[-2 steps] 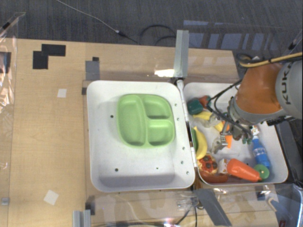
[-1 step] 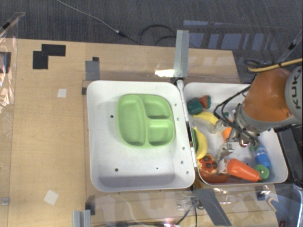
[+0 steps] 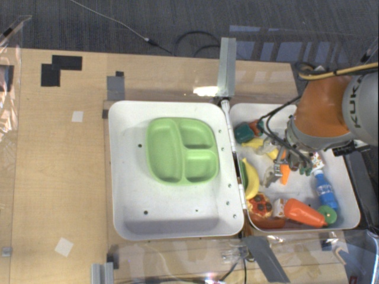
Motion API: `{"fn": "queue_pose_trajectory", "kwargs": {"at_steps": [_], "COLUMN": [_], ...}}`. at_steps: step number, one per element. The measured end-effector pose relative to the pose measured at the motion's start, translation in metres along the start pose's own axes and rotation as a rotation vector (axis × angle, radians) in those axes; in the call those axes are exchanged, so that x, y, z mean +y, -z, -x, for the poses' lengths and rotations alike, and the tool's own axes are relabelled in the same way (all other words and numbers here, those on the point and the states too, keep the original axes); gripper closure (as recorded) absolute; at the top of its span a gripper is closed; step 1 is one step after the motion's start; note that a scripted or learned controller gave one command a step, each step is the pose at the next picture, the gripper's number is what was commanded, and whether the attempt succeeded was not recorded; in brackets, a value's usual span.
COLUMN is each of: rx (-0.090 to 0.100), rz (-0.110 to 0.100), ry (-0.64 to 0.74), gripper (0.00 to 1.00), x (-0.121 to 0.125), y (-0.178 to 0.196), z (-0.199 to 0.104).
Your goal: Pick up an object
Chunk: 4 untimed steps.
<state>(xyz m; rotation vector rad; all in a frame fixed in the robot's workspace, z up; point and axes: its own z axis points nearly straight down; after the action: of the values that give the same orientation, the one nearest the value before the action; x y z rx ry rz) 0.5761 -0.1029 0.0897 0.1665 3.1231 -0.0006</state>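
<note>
My gripper point(image 3: 280, 171) hangs low over the middle of the right bin point(image 3: 349, 176), under the orange band of the arm point(image 3: 323, 108). A small orange piece point(image 3: 285, 174) shows right at the gripper; whether it is held cannot be told. Left of the gripper lies a yellow banana point(image 3: 250, 180). A big orange carrot point(image 3: 303, 213) lies at the bin's front, with a blue bottle point(image 3: 324, 188) to the right. A teal object point(image 3: 243, 133) and a yellow piece point(image 3: 258, 143) sit at the back left.
The left bin point(image 3: 127, 176) holds a green divided plate point(image 3: 180, 149). A red and yellow toy point(image 3: 260, 205) lies at the right bin's front left and a green item point(image 3: 330, 216) at its front right. Cables point(image 3: 272, 114) trail from the arm.
</note>
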Motion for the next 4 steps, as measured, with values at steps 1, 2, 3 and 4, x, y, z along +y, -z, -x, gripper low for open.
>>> {"fn": "queue_pose_trajectory", "kwargs": {"at_steps": [1, 2, 3, 4], "rx": [-0.01, -0.007, -0.006, -0.004], "rz": [0.0, 0.0, 0.0, 0.001], "ry": [0.006, 0.231, 0.232, 0.299], "gripper": [1.0, 1.0, 0.0, 0.0], "x": [0.001, -0.003, -0.003, -0.011], "y": [0.014, 0.002, 0.002, 0.001], "z": [0.004, -0.023, -0.023, -0.029]}}
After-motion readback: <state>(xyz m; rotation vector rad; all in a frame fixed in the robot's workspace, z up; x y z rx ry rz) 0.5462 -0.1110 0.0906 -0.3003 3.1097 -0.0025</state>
